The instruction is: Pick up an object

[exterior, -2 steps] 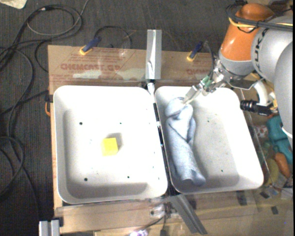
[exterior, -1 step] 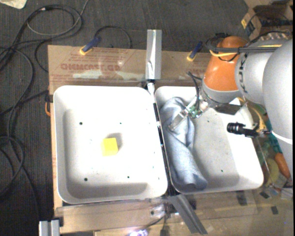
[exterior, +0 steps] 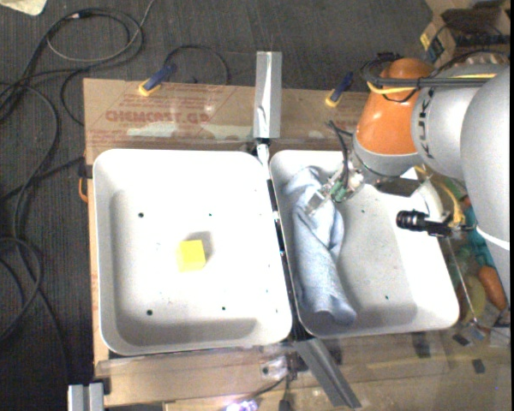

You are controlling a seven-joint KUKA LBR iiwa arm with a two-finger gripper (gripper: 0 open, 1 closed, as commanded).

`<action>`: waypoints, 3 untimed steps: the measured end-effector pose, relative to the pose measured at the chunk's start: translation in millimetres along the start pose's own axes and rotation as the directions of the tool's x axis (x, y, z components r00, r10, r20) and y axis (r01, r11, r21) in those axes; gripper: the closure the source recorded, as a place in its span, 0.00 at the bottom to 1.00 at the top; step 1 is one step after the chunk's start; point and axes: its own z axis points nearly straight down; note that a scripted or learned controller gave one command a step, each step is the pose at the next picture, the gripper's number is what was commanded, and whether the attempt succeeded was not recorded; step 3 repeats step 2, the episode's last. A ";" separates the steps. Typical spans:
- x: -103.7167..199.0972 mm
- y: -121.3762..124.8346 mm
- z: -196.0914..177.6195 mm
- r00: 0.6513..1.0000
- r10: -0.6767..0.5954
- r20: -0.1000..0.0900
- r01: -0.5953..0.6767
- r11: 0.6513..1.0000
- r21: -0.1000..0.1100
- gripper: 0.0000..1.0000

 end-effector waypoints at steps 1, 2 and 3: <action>5.1 16.4 -141.9 0.987 0.162 0.007 -0.162 0.987 0.007 1.00; 13.2 54.3 -99.8 0.985 0.173 0.007 -0.173 0.985 0.009 1.00; 13.2 54.3 -99.8 0.985 0.173 0.007 -0.173 0.985 0.009 1.00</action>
